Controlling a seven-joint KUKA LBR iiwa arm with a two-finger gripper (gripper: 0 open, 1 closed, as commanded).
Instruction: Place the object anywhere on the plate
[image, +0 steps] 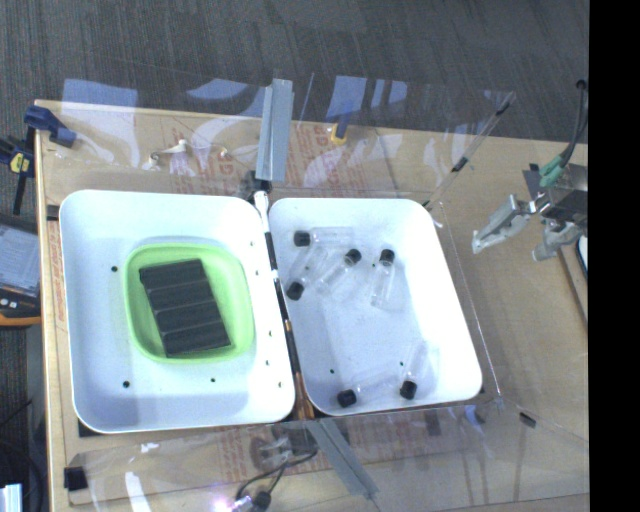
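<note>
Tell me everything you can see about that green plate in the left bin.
The green plate is a light green, rounded-square dish with a raised rim, plastic by its look. It lies flat in the middle of the left white bin, turned slightly askew. A dark ribbed rectangular block rests on it, covering most of its centre.

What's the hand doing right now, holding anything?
Hand: out past the right bin's right wall, over the bench, nothing seen in it; open or closed cannot be told.

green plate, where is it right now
The green plate lies in the left white bin in the camera view, a dark ridged block resting on it; the clear vials with black caps lie in the right bin.
</note>
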